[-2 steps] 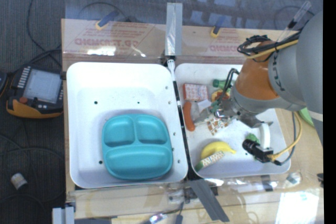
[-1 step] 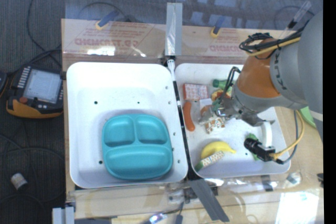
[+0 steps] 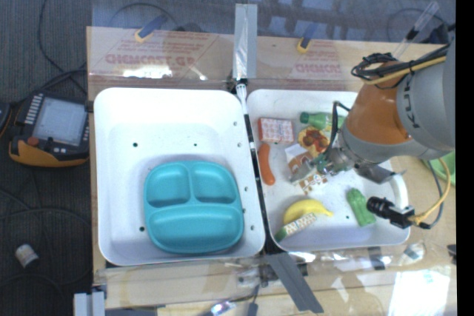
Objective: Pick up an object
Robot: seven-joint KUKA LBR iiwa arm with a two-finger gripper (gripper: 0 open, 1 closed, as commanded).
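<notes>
The right bin (image 3: 385, 233) holds several small items. Along its left wall lie a red-and-white packet (image 3: 276, 129) and an orange sausage-shaped piece (image 3: 266, 163). A green bottle (image 3: 315, 118) sits at the back, a banana (image 3: 305, 212) at the front, and a green piece (image 3: 361, 207) to the banana's right. A clear crinkled bag with colourful contents (image 3: 304, 159) lies in the middle. My gripper (image 3: 328, 161) is low in this bin, right against the bag's right side, below the arm's orange band (image 3: 374, 120).
The left bin (image 3: 141, 129) carries a teal divided plate (image 3: 194, 205) in its front half. A black cable loops over the arm at the back right. A handheld controller (image 3: 52, 131) lies on the floor to the left of the bench.
</notes>
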